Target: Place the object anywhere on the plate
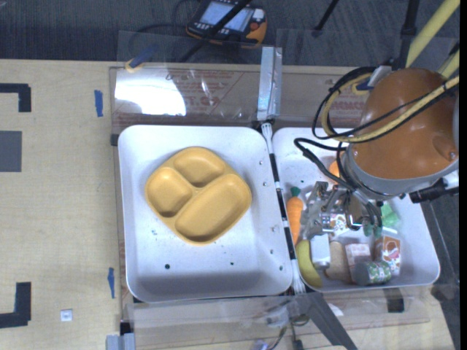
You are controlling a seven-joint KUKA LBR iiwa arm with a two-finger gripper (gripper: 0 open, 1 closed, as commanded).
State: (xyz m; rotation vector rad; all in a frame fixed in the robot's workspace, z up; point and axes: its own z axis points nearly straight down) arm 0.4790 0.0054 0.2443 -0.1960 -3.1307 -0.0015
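Carrot (294, 211) sits at the nine o'clock edge of the right bin (427, 248), tight against the divider wall, its long axis running twelve to six with the green top at twelve o'clock. Just below it, at six o'clock, lies a yellow banana (307, 262), curving along the same wall. The gripper (332, 208) hangs over the pile just to the carrot's three o'clock side, and whether its metal parts are spread or closed cannot be told against the clutter; nothing can be made out between them. The orange wrist band (405, 126) looms large and covers the bin's twelve o'clock portion. Packets and a small can (378, 272) crowd the six o'clock corner, labels too small to read. Over in the left bin (139, 254), the yellow three-compartment plate (198, 193) lies at centre.
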